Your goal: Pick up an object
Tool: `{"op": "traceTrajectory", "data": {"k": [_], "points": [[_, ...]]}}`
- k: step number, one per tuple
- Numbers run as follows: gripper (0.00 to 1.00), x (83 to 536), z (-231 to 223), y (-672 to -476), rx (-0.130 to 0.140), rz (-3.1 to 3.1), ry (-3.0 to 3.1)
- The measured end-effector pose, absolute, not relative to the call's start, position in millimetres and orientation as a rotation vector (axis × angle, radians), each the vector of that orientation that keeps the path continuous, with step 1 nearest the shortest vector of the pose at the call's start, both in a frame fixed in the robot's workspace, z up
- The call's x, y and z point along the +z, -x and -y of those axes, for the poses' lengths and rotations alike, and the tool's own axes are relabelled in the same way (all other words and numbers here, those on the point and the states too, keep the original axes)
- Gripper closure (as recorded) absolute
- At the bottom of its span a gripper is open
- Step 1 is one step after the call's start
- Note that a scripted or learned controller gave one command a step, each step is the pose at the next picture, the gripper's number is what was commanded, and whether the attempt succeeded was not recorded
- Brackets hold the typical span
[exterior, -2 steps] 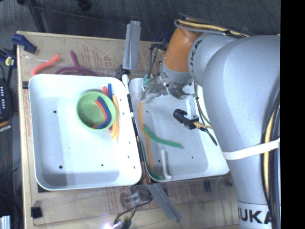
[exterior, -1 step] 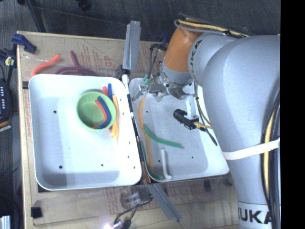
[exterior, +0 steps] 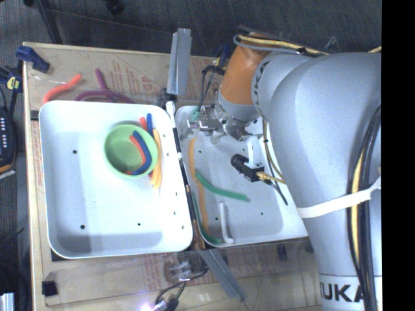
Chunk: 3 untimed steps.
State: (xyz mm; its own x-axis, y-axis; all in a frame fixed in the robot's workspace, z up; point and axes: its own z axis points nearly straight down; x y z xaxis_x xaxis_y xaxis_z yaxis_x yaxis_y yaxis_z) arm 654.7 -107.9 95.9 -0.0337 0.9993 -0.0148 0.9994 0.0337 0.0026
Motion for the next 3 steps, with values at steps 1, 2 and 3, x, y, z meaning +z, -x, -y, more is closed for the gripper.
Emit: {"op": "traceTrajectory", "data": {"k": [1,2,3], "points": [[1.00,105.0,103.9,-654.8,-0.009,-2.261,-2.174],[0.00,106.2,106.5,-655.1,-0.011,-2.256,-2.173],[1.00,116.2,105.4,-655.4,-0.009,-2.260,-2.172]]}}
